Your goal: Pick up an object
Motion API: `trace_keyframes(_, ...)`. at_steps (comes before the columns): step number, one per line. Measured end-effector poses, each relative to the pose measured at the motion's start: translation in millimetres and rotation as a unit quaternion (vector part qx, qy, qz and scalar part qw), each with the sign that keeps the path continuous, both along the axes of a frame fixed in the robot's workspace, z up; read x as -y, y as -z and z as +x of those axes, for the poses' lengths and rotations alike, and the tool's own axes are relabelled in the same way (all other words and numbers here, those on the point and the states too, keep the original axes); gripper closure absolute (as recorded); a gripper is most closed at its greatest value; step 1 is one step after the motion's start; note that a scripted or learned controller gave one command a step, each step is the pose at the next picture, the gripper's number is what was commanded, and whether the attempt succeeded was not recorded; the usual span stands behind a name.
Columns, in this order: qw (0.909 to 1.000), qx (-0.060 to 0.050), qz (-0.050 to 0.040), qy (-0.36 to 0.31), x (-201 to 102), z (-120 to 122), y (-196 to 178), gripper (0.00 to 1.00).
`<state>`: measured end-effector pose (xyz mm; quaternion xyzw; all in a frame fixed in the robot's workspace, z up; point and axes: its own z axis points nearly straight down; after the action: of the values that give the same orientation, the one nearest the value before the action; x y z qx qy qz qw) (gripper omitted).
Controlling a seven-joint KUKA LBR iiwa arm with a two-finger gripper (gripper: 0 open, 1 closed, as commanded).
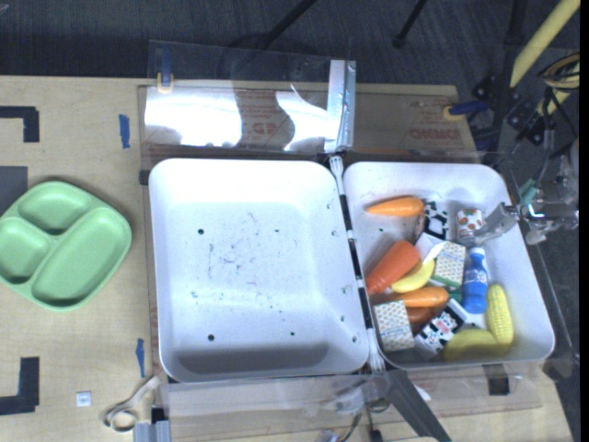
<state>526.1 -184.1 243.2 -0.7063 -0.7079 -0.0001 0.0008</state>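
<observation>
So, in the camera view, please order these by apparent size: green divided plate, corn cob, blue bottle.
1. green divided plate, clearly largest.
2. corn cob.
3. blue bottle, only slightly smaller than the corn; close call.

Two white bins are sitting side by side: the left bin [244, 265] and the right bin [525, 274]. Three carrots are lying in the right bin: one [394, 207] near its far edge, one [394, 263] by its left edge, and one [425, 296] in the middle. One banana [414, 277] is lying across them. One corn cob [498, 309] and one blue bottle [475, 282] are lying near the right edge. One green plate [63, 244] is sitting at the bench's left edge.
</observation>
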Motion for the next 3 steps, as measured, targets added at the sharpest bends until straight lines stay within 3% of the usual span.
trace_keyframes(1, 1.0, 0.0, 0.0, 0.0, 0, 0, 0, 0.0)
trace_keyframes(2, 0.9992, 0.0, -0.0002, -0.039, -39, -15, 136, 0.0)
trace_keyframes(3, 0.9879, 0.004, 0.0107, -0.154, 18, 13, 152, 0.0)
